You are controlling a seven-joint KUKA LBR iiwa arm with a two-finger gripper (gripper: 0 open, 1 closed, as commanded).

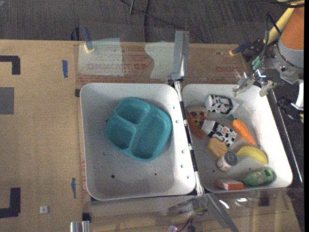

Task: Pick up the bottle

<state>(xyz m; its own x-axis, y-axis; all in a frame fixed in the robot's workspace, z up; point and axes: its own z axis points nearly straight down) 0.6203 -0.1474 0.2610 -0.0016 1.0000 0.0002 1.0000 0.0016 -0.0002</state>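
Wooden bench [38, 129] runs across the view, carrying two shallow white bins side by side. Left bin [96, 178] holds one thing: a teal divided plate [139, 128], three compartments, lying flat a little far of centre. Right bin [275, 124] is crowded. The arm [293, 33] comes in at the far right corner, orange band showing above a grey wrist, and its gripper [252, 83] hangs over the far rim of the right bin, above the bare far-right part of it; it holds nothing, and the fingers look spread apart, though they are small and thin here. Contents of the right bin, roughly by size: a green bottle [259, 178] lying on its side at the near right corner, just right of a small red-and-white box [230, 184]; a yellow banana [252, 154] just far of the bottle; an orange carrot [243, 131] lying at a slant near the middle; two cow-patterned milk cartons, one far [219, 104], one nearer [218, 131]; a pizza slice [196, 121] against the left wall; a tan, ridged piece [217, 147], kind unclear; a small can [225, 161] touching the banana's left end. The bottle is well apart from the gripper, at the opposite end of the bin.
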